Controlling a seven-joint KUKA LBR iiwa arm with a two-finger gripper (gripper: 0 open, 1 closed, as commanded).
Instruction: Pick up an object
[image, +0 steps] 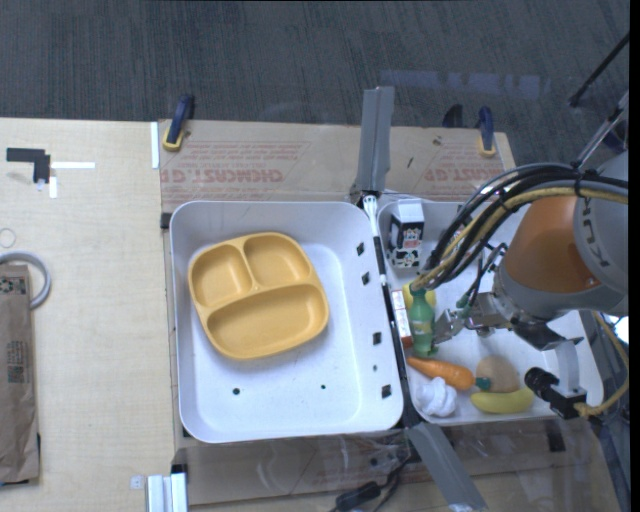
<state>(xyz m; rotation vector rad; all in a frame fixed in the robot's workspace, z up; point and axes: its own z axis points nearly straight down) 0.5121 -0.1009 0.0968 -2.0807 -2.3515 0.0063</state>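
Pick not yet made: gripper (462, 322) is hovering low in the right bin (455, 212), beside a green bottle (421, 320); whether it is spread or pinching, I cannot tell. Carrot (443, 372), banana (502, 401) and small carton (406, 236) are lying loose there. Left bin (200, 400) is holding a yellow divided plate (258, 295).

The grey arm (560, 255), orange-banded above the wrist, is reached in from the right, with its hand (455, 322) lowered.
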